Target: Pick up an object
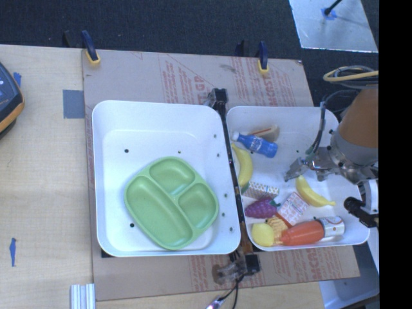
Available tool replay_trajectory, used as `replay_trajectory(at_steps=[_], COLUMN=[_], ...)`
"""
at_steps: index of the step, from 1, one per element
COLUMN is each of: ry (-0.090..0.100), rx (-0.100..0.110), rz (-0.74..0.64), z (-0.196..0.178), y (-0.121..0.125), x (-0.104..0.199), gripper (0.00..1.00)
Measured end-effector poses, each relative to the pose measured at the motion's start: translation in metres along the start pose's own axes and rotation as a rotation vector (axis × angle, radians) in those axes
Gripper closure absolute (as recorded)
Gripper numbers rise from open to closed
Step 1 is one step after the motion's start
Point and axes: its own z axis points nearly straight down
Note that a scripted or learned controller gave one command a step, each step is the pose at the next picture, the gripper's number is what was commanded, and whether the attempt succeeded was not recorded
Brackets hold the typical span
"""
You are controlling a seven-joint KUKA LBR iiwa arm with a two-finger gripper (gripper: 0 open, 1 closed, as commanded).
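Near the right bin's (291, 112) front edge, carrot (301, 233) and lemon (262, 234) crowd your likeliest target, the banana (313, 194). Your gripper (308, 166) hovers near it; you cannot tell its state. Risk: a descent nudges neighbours and closes on nothing.

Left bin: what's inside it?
The left bin holds one green divided plate, lying flat toward the front. Its three compartments hold nothing visible. The bin floor under the plate is covered, so anything beneath it cannot be seen.
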Motion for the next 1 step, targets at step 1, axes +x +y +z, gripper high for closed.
replay_trajectory(at_steps=[1], ry=[0.001], rx=[0.002], rz=[0.001], z=[0.0005], y=[-0.0188], x=[-0.0003], gripper=[0.00])
